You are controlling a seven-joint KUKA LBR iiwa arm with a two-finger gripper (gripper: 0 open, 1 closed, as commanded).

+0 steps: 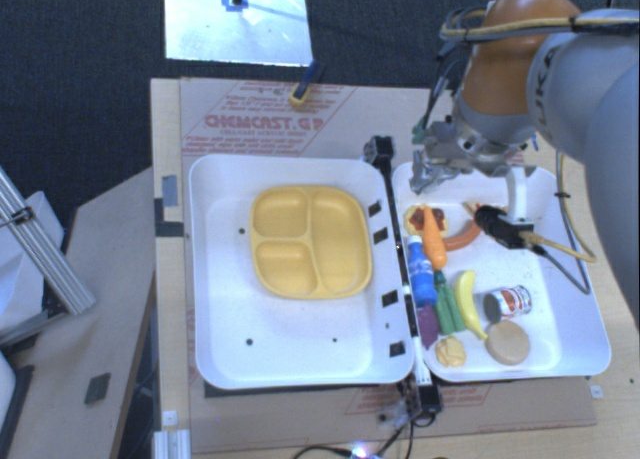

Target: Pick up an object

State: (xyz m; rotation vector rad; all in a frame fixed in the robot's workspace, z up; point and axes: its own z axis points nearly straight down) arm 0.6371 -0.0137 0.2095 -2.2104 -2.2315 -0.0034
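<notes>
My gripper (424, 179) hangs over the far left part of the right bin (570, 342), just above a cluster of toy food. Directly below it lie an orange carrot (433, 237) and a sausage (461, 238). A blue bottle (421, 273), a green vegetable (445, 305), a purple piece (427, 326) and a yellow banana (469, 302) lie along the bin's left side. A small can (509, 302), a tan round piece (507, 343) and a yellow lump (450, 351) sit nearer the front. Nothing shows between the fingers.
The left bin (220, 337) bears a yellow divided plate (308, 241). A black ridge (395, 257) runs between the two bins. A silver sheet (236, 5) lies beyond the bench's back edge.
</notes>
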